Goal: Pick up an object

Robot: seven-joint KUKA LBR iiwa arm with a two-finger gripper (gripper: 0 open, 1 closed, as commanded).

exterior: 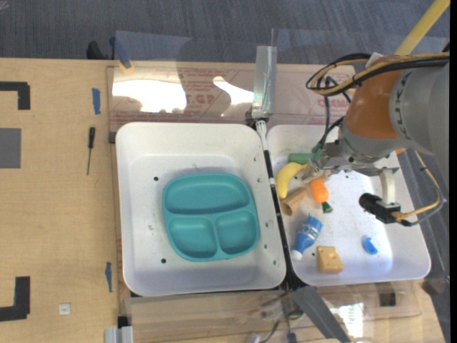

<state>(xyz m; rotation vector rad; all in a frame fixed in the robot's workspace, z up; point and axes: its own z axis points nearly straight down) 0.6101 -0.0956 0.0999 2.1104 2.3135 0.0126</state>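
Two white bins sit side by side; the left bin (136, 156) holds a teal tray (210, 216). The gripper (323, 164) hangs over the right bin (410, 252) beside a banana (287, 176) and carrot (318, 190); its grip state is unclear.

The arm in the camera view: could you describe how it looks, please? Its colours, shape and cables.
The arm is a thick, rounded grey body with a wide orange band above the wrist. Black cables loop over the band, and one black cable with a yellowish section curves beneath it. The wrist part is grey metal.
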